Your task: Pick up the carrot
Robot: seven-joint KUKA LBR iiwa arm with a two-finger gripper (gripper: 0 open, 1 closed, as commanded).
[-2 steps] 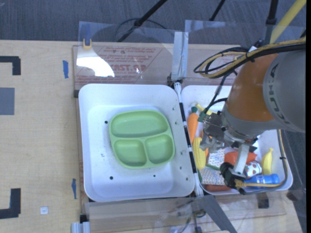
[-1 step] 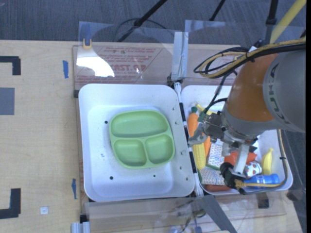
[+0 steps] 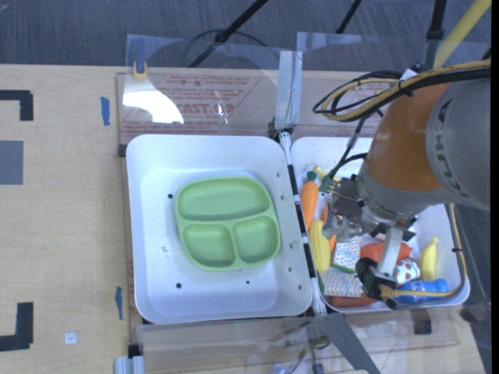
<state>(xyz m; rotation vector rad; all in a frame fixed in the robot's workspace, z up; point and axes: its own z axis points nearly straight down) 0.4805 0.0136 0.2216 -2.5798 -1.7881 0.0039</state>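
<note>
Your carrot [image 3: 310, 201] lies in the right bin [image 3: 460, 283], tight against its left wall, orange body running lengthwise along the wall with a green top at the far end. It looks like a toy: likely light, stiff and smooth-skinned, so judge it prone to slip or roll if pinched near the tapered tip. Take it across the thicker middle, with the jaws closing across its width and one finger going down between carrot and wall, where room looks scant. Just beside its near end sits a yellow corn cob [image 3: 319, 244], touching or nearly so, which could get caught in the same pinch. Farther right lie a patterned packet [image 3: 347, 267], a banana [image 3: 429, 257] and a blue item [image 3: 425, 287]. The gripper [image 3: 347, 216] hangs over this clutter, to the right of the carrot; you cannot tell its state from here. The left bin [image 3: 148, 209] carries a green divided plate [image 3: 228, 223].
</note>
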